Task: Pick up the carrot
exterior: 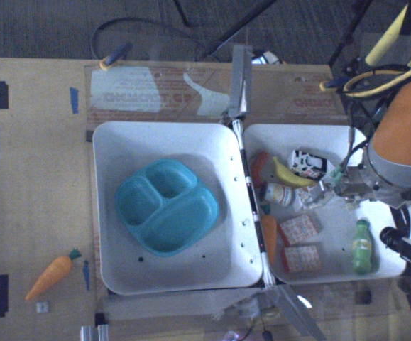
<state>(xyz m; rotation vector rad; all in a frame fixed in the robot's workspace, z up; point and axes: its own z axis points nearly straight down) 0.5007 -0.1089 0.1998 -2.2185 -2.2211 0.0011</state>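
The carrot (270, 237) nearest the hand (317, 193) lies just beside it in the right bin (336, 278), pressed along the wall shared with the left bin (109, 212); whether the hand is released or clenched I cannot tell. The likely failure is a finger striking that wall and skidding off the carrot's slope. Crowding adds risk: a banana (290, 173), a small jar (279, 194) and two red-patterned packets (299, 228) sit close around the hand, so a descent could close on the wrong item. A green bottle (362, 246) lies further off. A second carrot (49, 276) rests on the desk (35, 190), well apart beyond the left bin and its teal divided plate (166, 206).
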